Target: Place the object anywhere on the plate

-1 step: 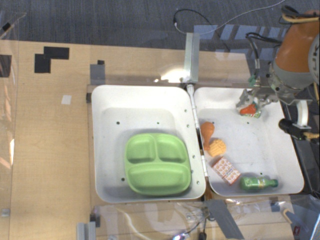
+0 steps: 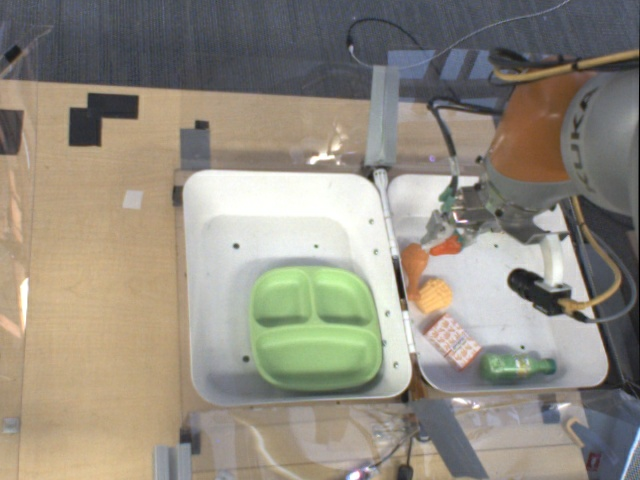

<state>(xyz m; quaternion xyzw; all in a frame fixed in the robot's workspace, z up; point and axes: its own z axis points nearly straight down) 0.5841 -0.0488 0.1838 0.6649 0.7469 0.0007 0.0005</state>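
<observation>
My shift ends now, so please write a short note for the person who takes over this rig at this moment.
Claw: low in the right bin, over its upper left part, at a small orange-red item; a grip cannot be confirmed.
Green plate: in the left bin, nothing on it.
Also in the right bin: orange cone, yellow-orange ball, patterned box, green bottle.
Done: nothing placed yet.
Left: grasp one object, carry it over, set it on the plate.

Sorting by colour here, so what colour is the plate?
Light green plate, seen clearly from the overhead camera view.
</observation>
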